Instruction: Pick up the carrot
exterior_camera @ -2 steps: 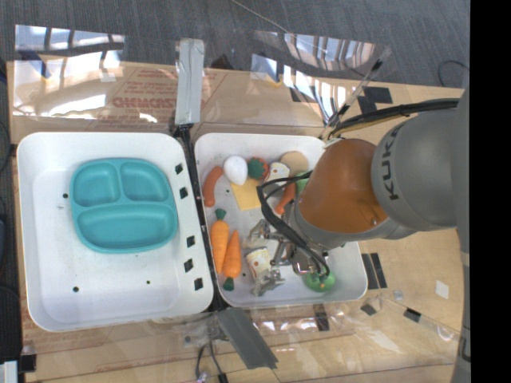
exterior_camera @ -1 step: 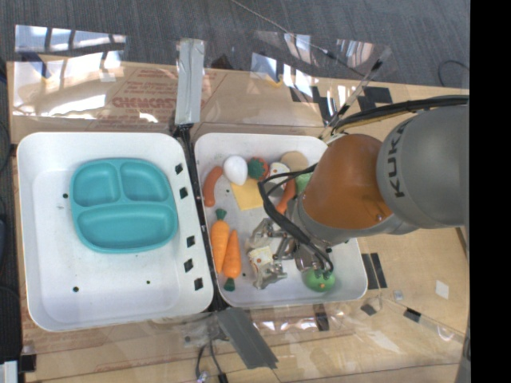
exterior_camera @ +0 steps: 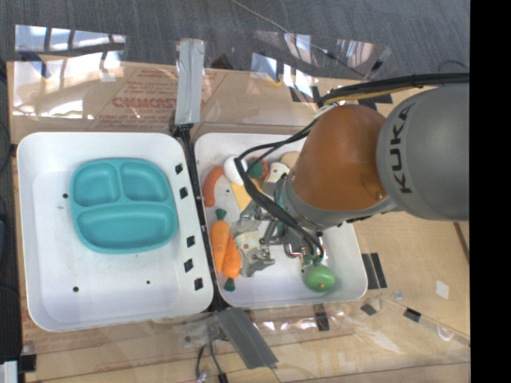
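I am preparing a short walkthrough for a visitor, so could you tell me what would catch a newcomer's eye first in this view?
The big grey arm with its orange band dominates, reaching in from the right over the right bin. In the left bin lies a turquoise divided plate. Below the arm, the carrot lies by the right bin's left wall, and a green fruit sits near its front edge.

Bright even light, glare on tape strips (exterior_camera: 68, 37), slightly soft focus
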Available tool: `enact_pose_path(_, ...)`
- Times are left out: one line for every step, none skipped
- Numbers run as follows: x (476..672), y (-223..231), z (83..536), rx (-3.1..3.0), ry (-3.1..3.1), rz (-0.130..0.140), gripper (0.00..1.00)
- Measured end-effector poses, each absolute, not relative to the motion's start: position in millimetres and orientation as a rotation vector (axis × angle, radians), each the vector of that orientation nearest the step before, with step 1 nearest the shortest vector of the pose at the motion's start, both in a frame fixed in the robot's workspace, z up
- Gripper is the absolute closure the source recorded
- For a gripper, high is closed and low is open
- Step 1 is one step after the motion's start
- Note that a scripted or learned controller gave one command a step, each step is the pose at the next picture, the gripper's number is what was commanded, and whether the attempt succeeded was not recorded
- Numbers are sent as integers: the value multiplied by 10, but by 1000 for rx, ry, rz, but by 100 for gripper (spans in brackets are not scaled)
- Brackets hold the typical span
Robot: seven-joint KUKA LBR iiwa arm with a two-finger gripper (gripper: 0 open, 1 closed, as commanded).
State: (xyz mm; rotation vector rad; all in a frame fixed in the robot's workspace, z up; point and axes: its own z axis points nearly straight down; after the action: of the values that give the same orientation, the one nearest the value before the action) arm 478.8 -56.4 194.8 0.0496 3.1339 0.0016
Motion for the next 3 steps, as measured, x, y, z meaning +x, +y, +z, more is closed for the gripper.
enact_pose_path(4775,-583,1924,55,3140,0,0)
enact_pose_path(5030,-1187,1224,611,3087,0,0)
enact_pose_path(5136,-951,908,656,3075,1,0)
